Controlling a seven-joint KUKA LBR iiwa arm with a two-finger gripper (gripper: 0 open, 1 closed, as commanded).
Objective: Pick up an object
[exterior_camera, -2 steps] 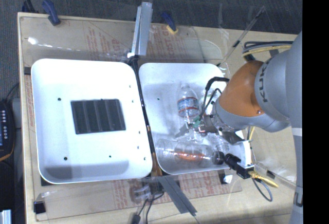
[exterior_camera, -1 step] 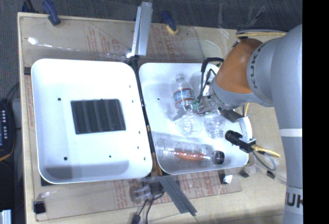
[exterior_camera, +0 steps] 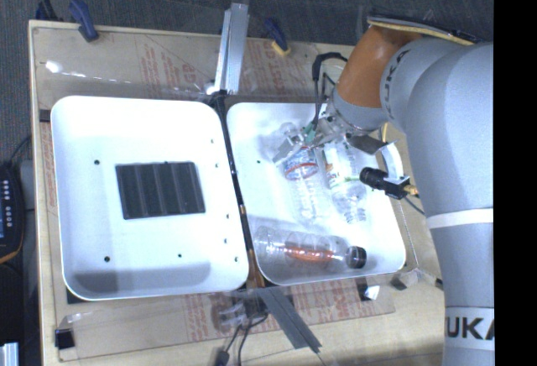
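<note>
End effector [exterior_camera: 323, 128] sat low among clear bottles [exterior_camera: 306, 180] in right bin [exterior_camera: 252, 188], grip state unclear; slick crowded plastic could slip.

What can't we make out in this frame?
- Gripper: state unreadable in the camera view, blurred into the clear bottles.
- Right bin: far right corner covered by the arm.
- Bottle labels: too small to read.
</note>
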